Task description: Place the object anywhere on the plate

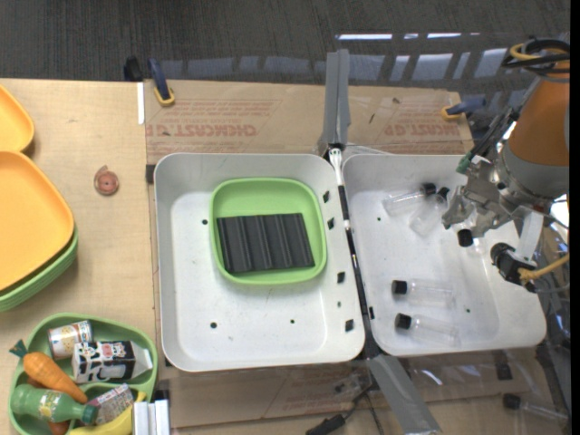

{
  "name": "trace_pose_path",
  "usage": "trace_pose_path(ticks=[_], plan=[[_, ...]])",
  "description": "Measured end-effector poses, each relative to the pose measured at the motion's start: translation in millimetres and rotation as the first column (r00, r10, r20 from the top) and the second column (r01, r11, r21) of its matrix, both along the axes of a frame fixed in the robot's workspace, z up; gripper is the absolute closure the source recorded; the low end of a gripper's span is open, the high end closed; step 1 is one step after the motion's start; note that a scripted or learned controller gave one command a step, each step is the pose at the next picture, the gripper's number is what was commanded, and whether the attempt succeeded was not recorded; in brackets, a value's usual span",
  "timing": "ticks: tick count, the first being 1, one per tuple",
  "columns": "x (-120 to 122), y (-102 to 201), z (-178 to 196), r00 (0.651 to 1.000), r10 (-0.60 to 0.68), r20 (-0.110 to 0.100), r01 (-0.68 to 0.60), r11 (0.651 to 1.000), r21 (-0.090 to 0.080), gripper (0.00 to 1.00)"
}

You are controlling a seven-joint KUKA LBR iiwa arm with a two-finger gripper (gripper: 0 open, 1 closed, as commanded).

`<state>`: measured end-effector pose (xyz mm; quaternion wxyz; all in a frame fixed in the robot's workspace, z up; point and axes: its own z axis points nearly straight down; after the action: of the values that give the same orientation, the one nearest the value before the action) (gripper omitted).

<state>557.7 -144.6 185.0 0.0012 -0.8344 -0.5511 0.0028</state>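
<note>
clear vial (426, 324) low in right bin, below-left of gripper (464, 217) | gripper state: cannot tell | green plate (224, 198) far left of gripper, in left bin

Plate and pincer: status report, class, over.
Pincer over right bin, among clear tubes. Green plate in left bin, holding only a dark ribbed slab. Path unblocked.
</note>
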Motion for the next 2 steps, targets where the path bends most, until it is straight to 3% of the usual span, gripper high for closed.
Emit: trace_pose_path(ticks=[1, 2], plan=[[-38, 54, 13, 0.995, 0.097, 0.001, -0.097, 0.995, 0.001, 1.00], [-66, 78, 5, 0.979, 0.202, 0.000, -0.202, 0.979, 0.002, 1.00]])
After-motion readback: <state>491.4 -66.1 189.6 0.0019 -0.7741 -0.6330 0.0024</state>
